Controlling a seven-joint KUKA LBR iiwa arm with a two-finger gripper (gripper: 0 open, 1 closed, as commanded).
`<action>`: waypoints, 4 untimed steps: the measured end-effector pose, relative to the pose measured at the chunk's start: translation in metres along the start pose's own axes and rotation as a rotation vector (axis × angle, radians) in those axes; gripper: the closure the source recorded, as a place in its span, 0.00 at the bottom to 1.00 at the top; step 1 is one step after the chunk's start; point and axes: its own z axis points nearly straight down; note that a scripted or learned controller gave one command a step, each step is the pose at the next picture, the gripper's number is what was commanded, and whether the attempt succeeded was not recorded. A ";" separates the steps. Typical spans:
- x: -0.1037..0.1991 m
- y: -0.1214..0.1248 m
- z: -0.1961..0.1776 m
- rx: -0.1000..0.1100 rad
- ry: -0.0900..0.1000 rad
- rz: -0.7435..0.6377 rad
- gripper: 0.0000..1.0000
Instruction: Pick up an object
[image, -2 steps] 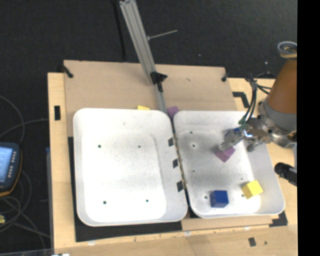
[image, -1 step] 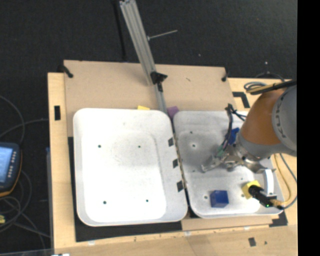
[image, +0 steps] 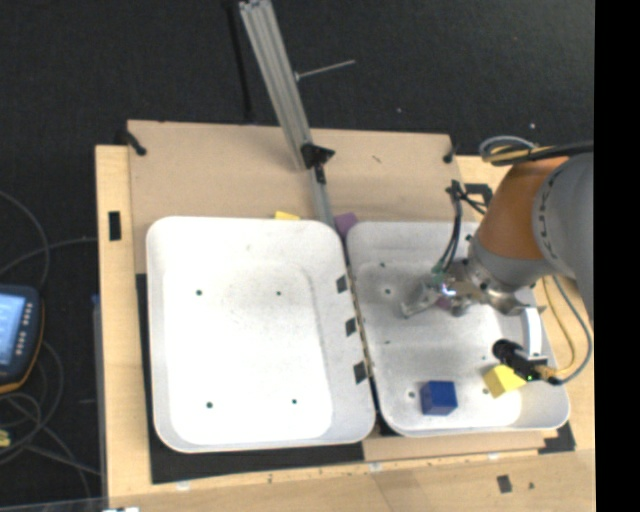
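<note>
Jaws (image: 415, 303) low in right bin (image: 400, 250) (spread or pressed together: cannot tell); blue block (image: 438, 397) near.

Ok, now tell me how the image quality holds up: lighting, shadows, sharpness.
Camera view: even, flat lighting with weak shadows; the left bin is bright, nearly washed out, though its speckles stay visible; the blue block and yellow block read clearly; the hand looks soft and smeared, so its details are hard to make out.
</note>
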 end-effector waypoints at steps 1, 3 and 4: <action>0.010 0.071 0.000 0.003 -0.003 0.002 0.00; 0.129 0.089 -0.103 -0.002 0.005 -0.008 1.00; 0.194 0.068 -0.178 -0.003 0.005 -0.008 1.00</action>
